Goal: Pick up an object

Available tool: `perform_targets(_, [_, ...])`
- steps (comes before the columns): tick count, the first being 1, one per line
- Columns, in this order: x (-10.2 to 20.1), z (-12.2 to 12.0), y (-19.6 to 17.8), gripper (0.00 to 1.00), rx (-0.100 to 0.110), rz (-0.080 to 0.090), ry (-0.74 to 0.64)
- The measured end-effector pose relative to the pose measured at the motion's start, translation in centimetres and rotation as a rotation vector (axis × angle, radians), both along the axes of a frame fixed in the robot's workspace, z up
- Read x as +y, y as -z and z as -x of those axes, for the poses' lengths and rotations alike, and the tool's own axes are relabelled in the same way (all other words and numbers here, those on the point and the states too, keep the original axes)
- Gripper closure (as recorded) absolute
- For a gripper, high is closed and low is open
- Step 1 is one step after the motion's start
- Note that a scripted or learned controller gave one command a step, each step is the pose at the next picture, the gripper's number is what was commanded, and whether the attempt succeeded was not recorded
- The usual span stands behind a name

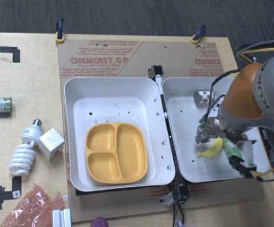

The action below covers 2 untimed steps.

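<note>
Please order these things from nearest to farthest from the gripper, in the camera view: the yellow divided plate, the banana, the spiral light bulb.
1. Banana, in the right bin, just beside the gripper.
2. Yellow divided plate, in the left bin.
3. Spiral light bulb, outside the bins, at the far left on the bench.

Yellow three-compartment plastic plate (pixel 116 152) lies in left white bin (pixel 75 126); yellow banana (pixel 212 148) in right white bin (pixel 184 126); spiral light bulb (pixel 24 152) on desk (pixel 23 89), left of bins.
</note>
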State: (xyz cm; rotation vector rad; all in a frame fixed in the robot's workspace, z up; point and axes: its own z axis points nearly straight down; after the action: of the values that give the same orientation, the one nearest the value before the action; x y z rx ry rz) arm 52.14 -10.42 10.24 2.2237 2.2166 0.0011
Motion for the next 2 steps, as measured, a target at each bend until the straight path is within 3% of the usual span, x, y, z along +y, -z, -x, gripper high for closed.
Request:
perform_targets(1, [-1.1, -3.5, 1.0, 1.00, 0.001, 0.000, -0.006])
perform_targets(2, [-7.3, -5.2, 0.6, 1.00, 0.001, 0.001, -0.005])
